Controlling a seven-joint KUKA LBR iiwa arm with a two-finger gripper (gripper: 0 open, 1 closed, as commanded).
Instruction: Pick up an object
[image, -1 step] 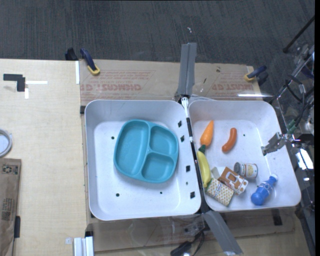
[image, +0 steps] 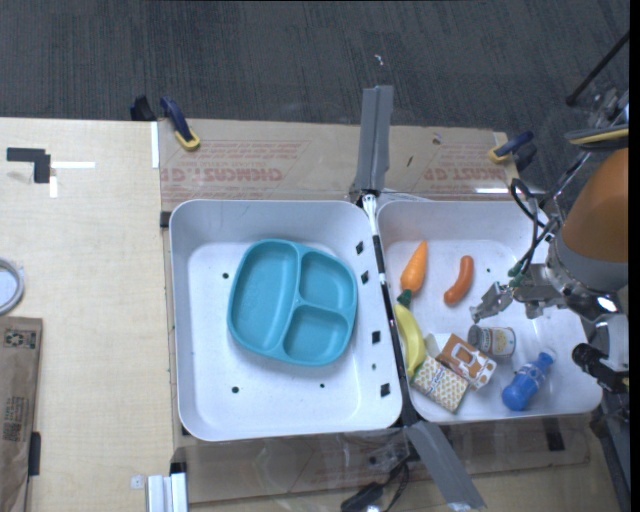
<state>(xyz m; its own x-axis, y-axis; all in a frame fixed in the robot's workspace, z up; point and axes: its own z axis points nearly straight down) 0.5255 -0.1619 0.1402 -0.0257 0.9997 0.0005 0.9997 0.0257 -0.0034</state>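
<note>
The right bin (image: 440, 225) holds several objects. An orange carrot (image: 415, 265) and a red-orange sausage (image: 459, 280) lie toward the back. A yellow banana (image: 408, 338) runs along the left wall. A small silver can (image: 493, 340), an orange-and-white carton (image: 467, 360), a checkered packet (image: 440, 385) and a blue bottle (image: 527, 380) crowd the front. My gripper (image: 492, 303) hangs over the right half of this bin, just above the can and right of the sausage. It looks open, with nothing between its fingers.
A blue divided plate (image: 294, 302) lies in the left bin (image: 190, 330). A grey divider post (image: 376, 140) stands between the bins at the back. Clamps (image: 178, 122) hold the cardboard behind them. A tape roll (image: 8, 288) lies far left.
</note>
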